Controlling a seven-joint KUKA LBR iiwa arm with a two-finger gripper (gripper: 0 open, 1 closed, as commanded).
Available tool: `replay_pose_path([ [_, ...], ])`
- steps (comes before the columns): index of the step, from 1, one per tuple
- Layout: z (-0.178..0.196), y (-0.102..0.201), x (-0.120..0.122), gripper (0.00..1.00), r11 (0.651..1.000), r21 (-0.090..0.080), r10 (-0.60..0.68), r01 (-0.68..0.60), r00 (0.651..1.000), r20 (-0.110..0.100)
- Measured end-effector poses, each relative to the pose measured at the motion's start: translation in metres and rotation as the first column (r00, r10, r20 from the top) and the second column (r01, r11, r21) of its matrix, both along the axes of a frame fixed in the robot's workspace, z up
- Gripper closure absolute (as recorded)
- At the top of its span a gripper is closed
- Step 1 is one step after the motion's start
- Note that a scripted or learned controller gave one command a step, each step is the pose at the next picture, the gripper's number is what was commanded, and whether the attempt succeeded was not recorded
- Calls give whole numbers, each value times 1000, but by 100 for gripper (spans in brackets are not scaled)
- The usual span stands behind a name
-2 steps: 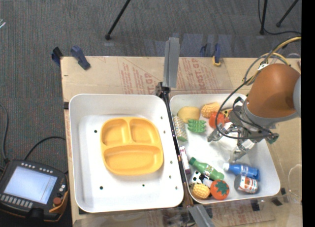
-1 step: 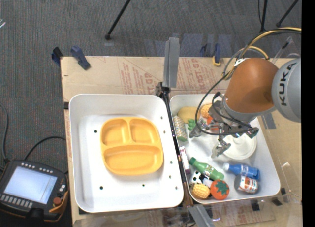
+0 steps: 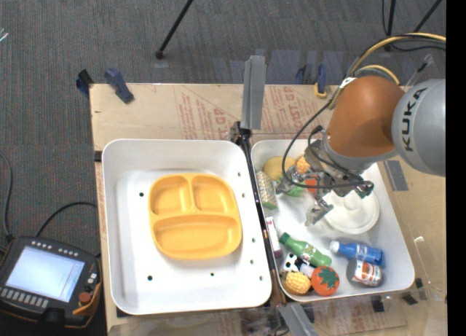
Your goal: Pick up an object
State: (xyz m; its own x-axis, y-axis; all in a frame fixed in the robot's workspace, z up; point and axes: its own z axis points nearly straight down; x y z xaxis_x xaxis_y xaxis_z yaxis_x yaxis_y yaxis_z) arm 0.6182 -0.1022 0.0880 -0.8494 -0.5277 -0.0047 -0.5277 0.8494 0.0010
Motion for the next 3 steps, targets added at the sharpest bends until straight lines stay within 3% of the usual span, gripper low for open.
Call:
replay_pose_path([
  [1,1,14,14,0,997,-1,-74,74,997,1],
  [2,1,2,26,0,978,0,-206,206,978,1],
  [3,12,3,27,100,979,3,-205,205,979,6],
])
